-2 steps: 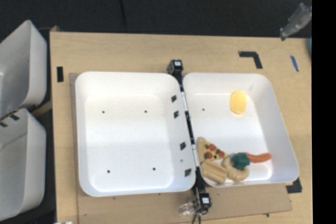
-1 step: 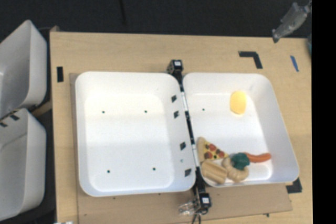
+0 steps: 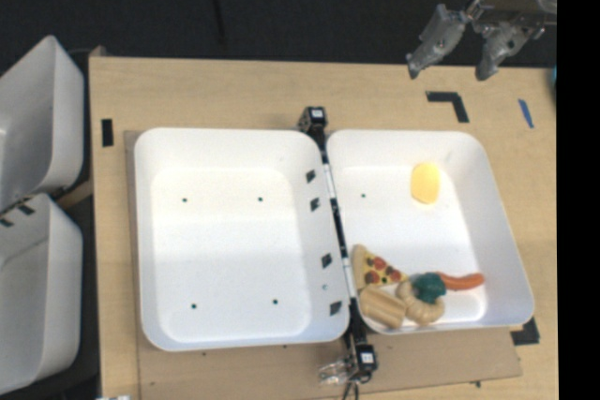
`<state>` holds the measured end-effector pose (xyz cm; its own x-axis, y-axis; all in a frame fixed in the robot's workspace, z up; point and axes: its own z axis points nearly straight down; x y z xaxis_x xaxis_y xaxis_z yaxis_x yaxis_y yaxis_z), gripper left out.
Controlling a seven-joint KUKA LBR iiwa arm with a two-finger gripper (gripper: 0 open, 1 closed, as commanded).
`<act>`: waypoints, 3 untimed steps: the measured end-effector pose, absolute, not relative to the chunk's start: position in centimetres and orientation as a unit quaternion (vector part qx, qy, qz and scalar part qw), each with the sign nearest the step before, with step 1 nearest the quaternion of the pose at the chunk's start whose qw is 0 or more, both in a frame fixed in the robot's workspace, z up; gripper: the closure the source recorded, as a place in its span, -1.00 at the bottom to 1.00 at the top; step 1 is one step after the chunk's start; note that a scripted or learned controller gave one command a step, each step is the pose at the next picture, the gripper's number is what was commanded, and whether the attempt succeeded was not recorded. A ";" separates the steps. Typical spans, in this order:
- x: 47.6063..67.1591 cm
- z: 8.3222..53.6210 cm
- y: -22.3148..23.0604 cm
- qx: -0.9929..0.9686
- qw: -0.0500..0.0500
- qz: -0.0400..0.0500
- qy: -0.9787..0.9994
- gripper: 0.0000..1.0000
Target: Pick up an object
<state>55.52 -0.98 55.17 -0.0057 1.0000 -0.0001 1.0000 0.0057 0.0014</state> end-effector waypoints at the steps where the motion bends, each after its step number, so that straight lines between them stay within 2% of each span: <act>1: 61.0 46.2 3.3 0.705 -0.001 -0.002 0.709 -1.00; 2: 59.1 54.8 7.3 0.705 0.003 0.003 0.709 -1.00; 3: 62.4 45.3 2.5 0.709 -0.001 -0.003 0.706 -1.00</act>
